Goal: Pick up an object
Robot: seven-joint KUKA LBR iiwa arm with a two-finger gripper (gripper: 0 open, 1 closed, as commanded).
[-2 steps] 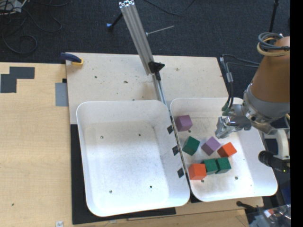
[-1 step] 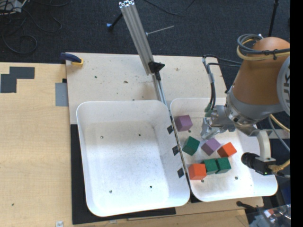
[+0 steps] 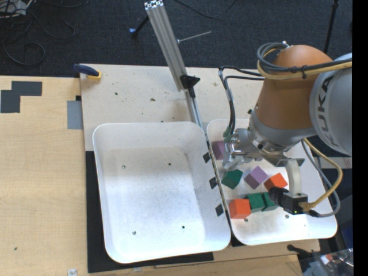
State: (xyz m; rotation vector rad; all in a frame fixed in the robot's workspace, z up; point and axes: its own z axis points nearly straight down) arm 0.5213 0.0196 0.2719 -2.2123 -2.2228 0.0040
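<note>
Arm: a grey arm with an orange band (image 3: 290,91) reaches in from the right and bends down over the right bin (image 3: 322,226), its bulk covering that bin's far half.
Gripper: the gripper (image 3: 231,161) points down near the right bin's left wall; from this angle I cannot tell whether it is open or closed, and nothing is seen held in it.
Nearest blocks: a purple block (image 3: 218,149) sits just beside the gripper on its left, against the bin's left wall; a dark green block (image 3: 232,179) lies just below the gripper in the picture, towards the near side.
Other blocks: a lilac block (image 3: 256,177) and an orange block (image 3: 276,181) lie side by side to the right of the dark green one; nearer the front, a second orange block (image 3: 240,208) touches a bright green block (image 3: 259,202).
Edges: the two bins meet at a shared rim close to the gripper's left, with three small black clips (image 3: 213,183) along it; a slanted metal rail (image 3: 169,45) rises behind that rim.
Open room: the left bin (image 3: 115,137) shows a wide white floor with a few dark specks; the right bin's front right corner is plain white.
</note>
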